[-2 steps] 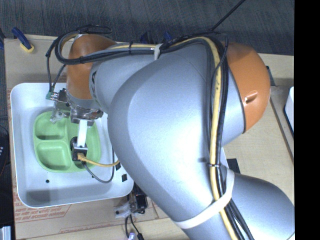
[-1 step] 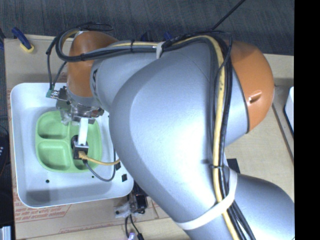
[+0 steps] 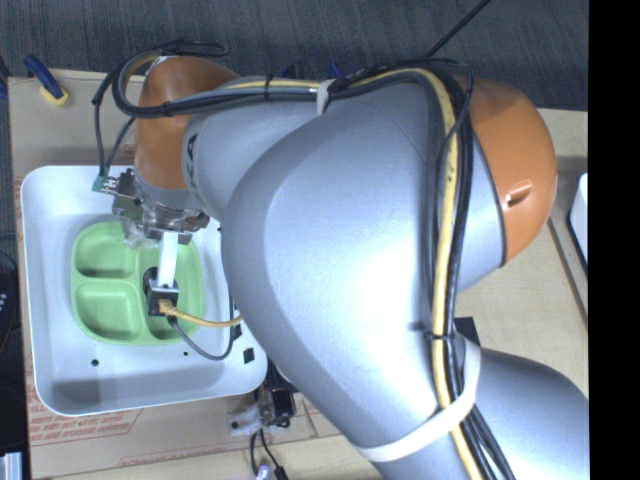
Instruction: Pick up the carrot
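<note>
The grey robot arm with orange joint bands (image 3: 350,268) sweeps in from the right of the frame and covers most of it. Its two-finger gripper (image 3: 140,228) hangs low over the shallow white plastic bin (image 3: 45,318) at left. Seen from above and behind the wrist, how far the gripper is open cannot be told, nor whether it has hold of anything. It is poised over the upper edge of a pale green plastic tray with moulded compartments (image 3: 100,308), which lies in the middle of that bin; whether it touches the tray cannot be told.

Where the carrot lies cannot be told from this angle: the compartments of the tray in plain sight show only bare green plastic, and the arm's bulk hides the right of the bin and the bench beyond.

A small blue and yellow object (image 3: 45,78) lies on the brown cardboard-coloured bench top (image 3: 80,423) in the upper left corner. A sliver of a second white bin (image 3: 580,213) shows at the right edge.
</note>
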Robot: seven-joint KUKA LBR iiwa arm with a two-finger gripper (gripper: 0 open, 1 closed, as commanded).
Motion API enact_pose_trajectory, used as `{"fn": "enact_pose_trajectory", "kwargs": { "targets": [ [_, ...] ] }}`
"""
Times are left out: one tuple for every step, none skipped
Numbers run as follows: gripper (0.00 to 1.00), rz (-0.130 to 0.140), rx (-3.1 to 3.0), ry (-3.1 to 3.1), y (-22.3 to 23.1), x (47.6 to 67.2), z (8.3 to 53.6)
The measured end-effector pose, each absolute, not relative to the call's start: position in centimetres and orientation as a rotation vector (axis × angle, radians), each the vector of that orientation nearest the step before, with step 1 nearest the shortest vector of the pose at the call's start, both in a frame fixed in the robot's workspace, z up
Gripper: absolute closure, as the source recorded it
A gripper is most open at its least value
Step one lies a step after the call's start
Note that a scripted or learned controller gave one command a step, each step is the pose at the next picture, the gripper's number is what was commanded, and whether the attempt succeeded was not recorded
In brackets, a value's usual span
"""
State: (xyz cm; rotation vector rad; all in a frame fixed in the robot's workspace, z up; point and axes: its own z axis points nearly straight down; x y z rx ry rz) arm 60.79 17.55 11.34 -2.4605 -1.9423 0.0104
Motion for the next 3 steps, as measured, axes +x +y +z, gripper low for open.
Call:
{"fn": "enact_pose_trajectory", "kwargs": {
  "targets": [
    [1.00,-0.044,-2.168,-2.294,17.6,56.6,10.3],
    [1.00,0.003,-2.312,-2.126,13.9,58.3,23.1],
    [1.00,0.002,-2.384,-2.045,13.6,56.7,34.2]
  ]
}}
